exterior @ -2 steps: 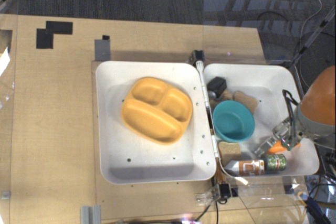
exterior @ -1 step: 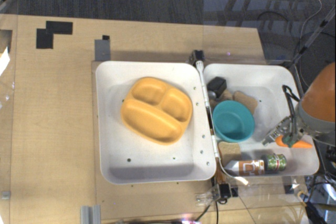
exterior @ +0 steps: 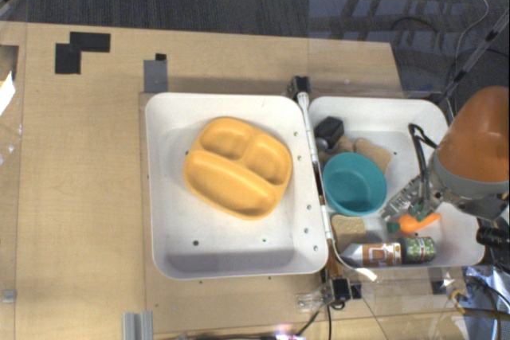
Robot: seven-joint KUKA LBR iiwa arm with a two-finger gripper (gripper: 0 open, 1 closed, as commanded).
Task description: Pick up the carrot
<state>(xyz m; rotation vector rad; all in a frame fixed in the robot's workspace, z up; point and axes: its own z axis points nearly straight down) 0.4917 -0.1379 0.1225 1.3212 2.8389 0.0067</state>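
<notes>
I'm reaching in from the right over the right bin [exterior: 446,117], orange band of my arm [exterior: 478,135] hanging above its right side. My jaws [exterior: 413,207] are low in the bin, right at the carrot [exterior: 416,223]. The carrot lies near the bin's front right, small and orange with a bit of green at its left end, tilted slightly. My jaws sit just above its top edge, touching or nearly so; whether they are apart or together I cannot tell from here, and I can't say the carrot is between them.

Just in front of the carrot lies a bottle [exterior: 390,252] on its side along the bin's front wall, brown label to the left, dark green end to the right. To the carrot's left stands a teal bowl [exterior: 355,183], upright, with a tan sponge-like block [exterior: 347,228] just in front of it. Behind the bowl there's a black object [exterior: 328,128] and a tan, rounded piece [exterior: 373,151].

In the left bin [exterior: 159,171], a yellow divided plate [exterior: 237,166] rests near the middle, tilted on the diagonal. Both bins sit side by side on the wooden counter [exterior: 72,195].
</notes>
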